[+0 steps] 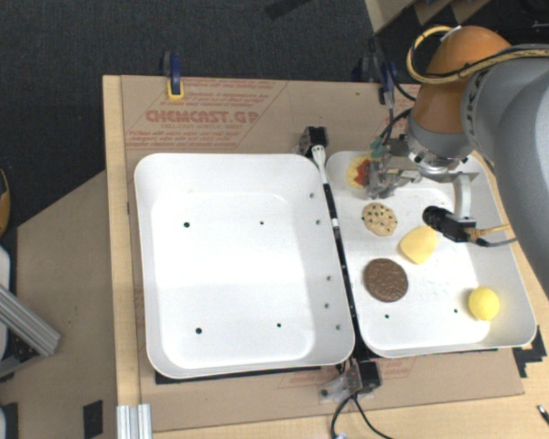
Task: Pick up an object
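Its grip state impossible to tell, the end effector (381, 177) hangs over a red-and-yellow item (359, 172) in the right bin's (439, 337) far corner, where a centred, vertical descent clear of the bin wall looks wisest.

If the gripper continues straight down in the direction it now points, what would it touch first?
Probably the red and yellow object at the far left corner of the right bin. The gripper points down beside or partly over it; depth is unclear, so it may meet the bin floor instead.
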You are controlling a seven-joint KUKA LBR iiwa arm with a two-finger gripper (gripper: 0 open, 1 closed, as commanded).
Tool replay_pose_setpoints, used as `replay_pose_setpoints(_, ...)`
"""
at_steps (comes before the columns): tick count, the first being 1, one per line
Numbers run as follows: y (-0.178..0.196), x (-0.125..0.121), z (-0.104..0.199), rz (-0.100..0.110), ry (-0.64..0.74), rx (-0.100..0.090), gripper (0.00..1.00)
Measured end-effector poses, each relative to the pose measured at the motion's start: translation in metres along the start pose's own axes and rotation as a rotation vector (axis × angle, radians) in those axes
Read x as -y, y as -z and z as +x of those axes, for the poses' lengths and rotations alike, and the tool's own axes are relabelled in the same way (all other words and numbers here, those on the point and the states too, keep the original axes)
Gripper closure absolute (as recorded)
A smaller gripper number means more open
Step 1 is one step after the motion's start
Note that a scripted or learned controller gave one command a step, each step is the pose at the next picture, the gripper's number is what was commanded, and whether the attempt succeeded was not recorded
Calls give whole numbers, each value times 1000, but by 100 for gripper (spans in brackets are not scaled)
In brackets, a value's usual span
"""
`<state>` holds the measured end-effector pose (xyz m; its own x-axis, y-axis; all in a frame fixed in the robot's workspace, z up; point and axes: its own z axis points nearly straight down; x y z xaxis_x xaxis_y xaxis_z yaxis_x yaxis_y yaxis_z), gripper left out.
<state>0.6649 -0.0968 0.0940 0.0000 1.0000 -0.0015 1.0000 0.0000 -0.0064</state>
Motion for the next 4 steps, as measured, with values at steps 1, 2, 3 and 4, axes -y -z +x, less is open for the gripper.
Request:
replay_pose_setpoints(1, 23, 25, -21, -4, -2, -1, 100)
replay_pose_setpoints(2, 22, 24, -20, -5, 0, -2, 0)
replay_pose_setpoints(3, 33, 23, -21, -8, 0, 0, 100)
replay_pose_setpoints(4, 33, 24, -21, -7, 0, -1, 0)
